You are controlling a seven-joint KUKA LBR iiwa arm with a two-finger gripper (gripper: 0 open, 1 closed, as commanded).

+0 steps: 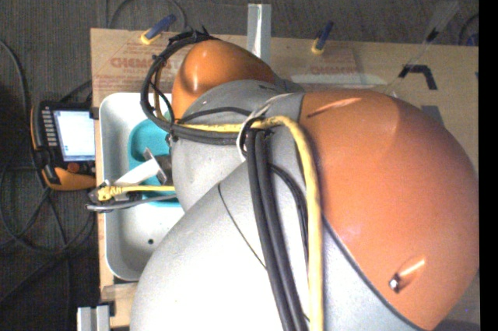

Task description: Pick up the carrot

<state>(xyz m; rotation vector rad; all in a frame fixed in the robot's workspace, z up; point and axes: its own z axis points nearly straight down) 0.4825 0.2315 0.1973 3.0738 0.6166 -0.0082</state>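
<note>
So heads up, the arm is hogging nearly the whole view for you, grey shell and big orange band sweeping in from the right and covering most of the bench. What you do get is the left bin: its left wall runs close along the bench's left edge, and the far-left and near-left corners are both visible. The only bare room you can see is the patch of white bin floor toward the near-left corner, below the gripper, which sits low inside that bin near the left wall. Right behind it there's a teal thing lying in the far part of the bin. Honestly you can't tell from here whether the gripper is clamped on something or slack, the wrist blocks it. Same deal with the carrot: can't tell where it lies or what it looks like, the arm hides most of both bins. Off the bench to the left you've got a handheld pendant with a lit screen on the floor, and two clamps pinch the bench's far edge.
</note>
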